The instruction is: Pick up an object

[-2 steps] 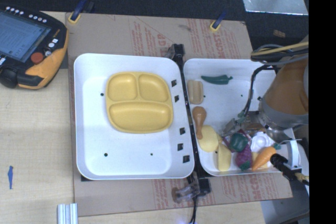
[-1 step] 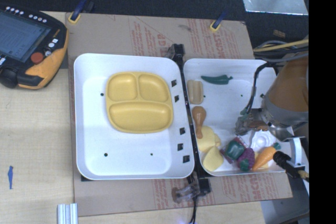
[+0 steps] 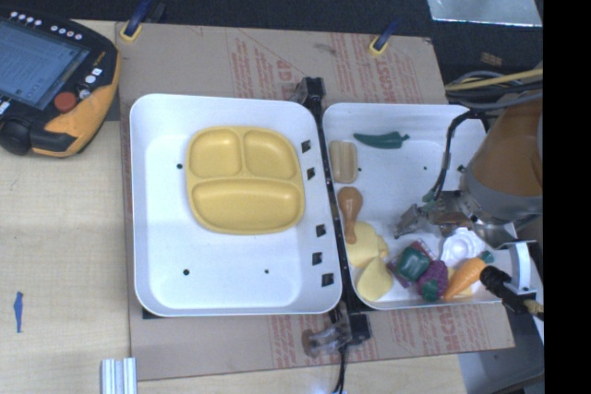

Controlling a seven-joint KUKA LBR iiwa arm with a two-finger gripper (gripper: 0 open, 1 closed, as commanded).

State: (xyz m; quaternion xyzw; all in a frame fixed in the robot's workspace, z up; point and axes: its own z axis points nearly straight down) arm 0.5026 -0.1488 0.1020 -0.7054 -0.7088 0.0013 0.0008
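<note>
At the frame's left, the left bin [image 3: 157, 198] holds a yellow divided plate [image 3: 245, 178] in its upper middle, with bare white floor around it. Right of centre, the right bin [image 3: 406, 120] is open across its upper half; toys crowd its lower edge: a yellow piece [image 3: 367, 246], a purple-green toy [image 3: 417, 267], a carrot [image 3: 464, 277]. The gripper [image 3: 427, 219] hovers above them; its finger state cannot be told.
</note>
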